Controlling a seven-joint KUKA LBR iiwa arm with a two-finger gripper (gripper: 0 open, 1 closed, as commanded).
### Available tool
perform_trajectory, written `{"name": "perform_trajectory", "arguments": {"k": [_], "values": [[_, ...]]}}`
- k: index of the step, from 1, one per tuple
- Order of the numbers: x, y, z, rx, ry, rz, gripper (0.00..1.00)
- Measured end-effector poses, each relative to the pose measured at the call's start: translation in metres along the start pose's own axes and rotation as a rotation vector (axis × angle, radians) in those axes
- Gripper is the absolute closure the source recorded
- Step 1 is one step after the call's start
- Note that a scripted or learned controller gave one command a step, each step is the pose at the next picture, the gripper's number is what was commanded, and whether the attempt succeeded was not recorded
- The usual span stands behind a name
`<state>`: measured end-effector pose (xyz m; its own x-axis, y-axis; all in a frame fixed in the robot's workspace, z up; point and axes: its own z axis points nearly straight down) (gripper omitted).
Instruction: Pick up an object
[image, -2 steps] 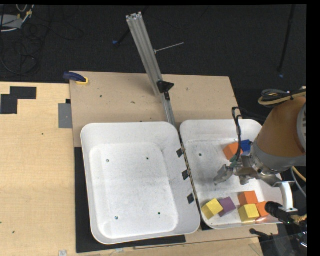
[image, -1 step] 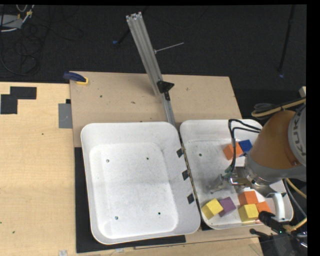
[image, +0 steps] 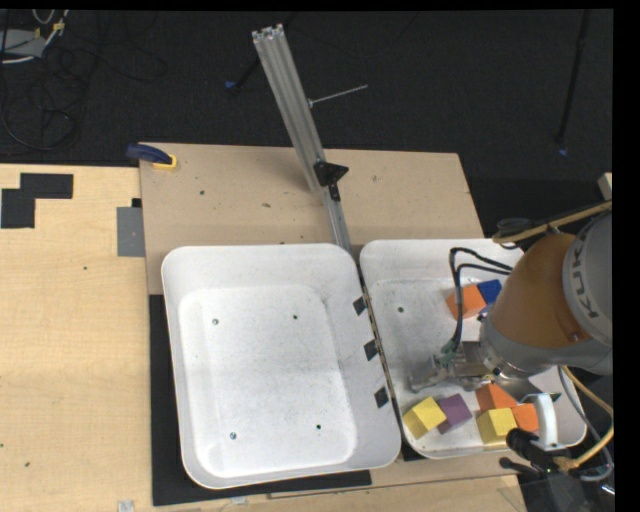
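My gripper (image: 428, 379) hangs low over the floor of the right bin (image: 410, 255), near its middle. The grey and orange arm reaches in from the right and hides part of that bin. Just below the gripper lie a yellow block (image: 425, 415) and a purple block (image: 455, 409), side by side and apart from it. Farther right are an orange block (image: 497, 397) and a second yellow block (image: 493, 426). Behind the gripper, toward the bin's back, an orange block (image: 466, 301) touches a blue block (image: 489, 292). Nothing shows between the gripper's tips.
The left bin (image: 260, 256) stands beside the right one, joined by black clips (image: 371, 349). A slanted aluminium rail (image: 297, 110) rises from the back of the bench. A blue and yellow clamp (image: 152, 155) sits at the bench's far left corner.
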<state>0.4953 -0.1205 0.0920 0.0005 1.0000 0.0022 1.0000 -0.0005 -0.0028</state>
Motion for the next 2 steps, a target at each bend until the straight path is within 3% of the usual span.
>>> {"name": "perform_trajectory", "arguments": {"k": [1, 2], "values": [[-0.001, 0.0, -0.01, 0.001, 0.002, 0.007, 1.0], [0.0, 0.007, -0.07, -0.006, -0.002, -0.002, 1.0]]}}
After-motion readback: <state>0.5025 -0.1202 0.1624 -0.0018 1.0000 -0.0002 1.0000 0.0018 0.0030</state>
